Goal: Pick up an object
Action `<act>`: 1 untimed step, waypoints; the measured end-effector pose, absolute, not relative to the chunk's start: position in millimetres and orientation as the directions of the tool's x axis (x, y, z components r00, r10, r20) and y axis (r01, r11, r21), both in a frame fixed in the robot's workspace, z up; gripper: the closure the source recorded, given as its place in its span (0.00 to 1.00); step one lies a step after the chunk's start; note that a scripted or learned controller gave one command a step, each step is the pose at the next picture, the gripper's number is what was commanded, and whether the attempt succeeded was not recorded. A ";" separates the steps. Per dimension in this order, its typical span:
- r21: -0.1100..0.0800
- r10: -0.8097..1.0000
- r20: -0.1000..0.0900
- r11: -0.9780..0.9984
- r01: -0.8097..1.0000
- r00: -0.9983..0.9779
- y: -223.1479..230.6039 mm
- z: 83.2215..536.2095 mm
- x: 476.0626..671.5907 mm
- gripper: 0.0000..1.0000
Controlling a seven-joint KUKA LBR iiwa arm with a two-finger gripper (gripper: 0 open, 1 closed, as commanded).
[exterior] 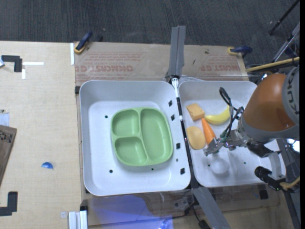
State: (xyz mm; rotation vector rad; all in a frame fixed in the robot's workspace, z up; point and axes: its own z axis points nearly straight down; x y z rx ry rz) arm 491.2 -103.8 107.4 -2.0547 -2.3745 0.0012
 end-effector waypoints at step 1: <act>-0.001 0.992 0.000 0.129 0.992 -0.129 -104.3 91.4 557.1 0.00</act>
